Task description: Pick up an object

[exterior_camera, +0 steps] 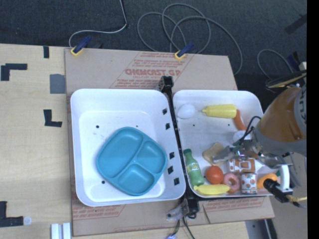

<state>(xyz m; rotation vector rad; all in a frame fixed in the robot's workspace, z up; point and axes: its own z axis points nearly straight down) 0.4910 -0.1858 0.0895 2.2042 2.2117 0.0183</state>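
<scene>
Your cardboard-covered bench point(149, 73) is bearing two white bins; in the right bin point(214, 128) small toy foods are clustering at the near edge. The gripper point(242, 156) is hovering over a tan piece point(215, 152), arm reaching in from the right.

Red lettering "CHEMCAST GP" marks the brown board point(149, 71).
</scene>
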